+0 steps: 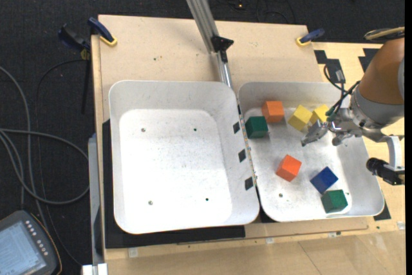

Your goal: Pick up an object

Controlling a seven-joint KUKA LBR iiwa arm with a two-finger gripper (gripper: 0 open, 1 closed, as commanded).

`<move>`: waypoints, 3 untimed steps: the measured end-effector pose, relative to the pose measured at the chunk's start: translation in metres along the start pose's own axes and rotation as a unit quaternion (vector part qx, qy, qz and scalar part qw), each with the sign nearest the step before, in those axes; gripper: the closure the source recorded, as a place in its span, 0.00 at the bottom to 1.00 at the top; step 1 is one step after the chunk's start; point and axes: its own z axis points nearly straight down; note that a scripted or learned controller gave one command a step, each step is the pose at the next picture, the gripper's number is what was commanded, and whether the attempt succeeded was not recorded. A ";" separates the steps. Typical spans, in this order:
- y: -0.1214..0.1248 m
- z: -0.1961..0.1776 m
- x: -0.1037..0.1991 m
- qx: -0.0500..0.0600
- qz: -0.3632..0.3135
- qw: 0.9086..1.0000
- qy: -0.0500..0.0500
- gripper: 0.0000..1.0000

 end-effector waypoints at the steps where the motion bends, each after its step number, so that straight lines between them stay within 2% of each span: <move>1: 0.000 0.033 0.001 -0.001 0.001 1.000 -0.001 0.00; 2: 0.001 0.020 0.000 -0.003 0.001 1.000 -0.001 1.00; 3: 0.005 -0.028 -0.009 -0.005 0.001 1.000 -0.002 1.00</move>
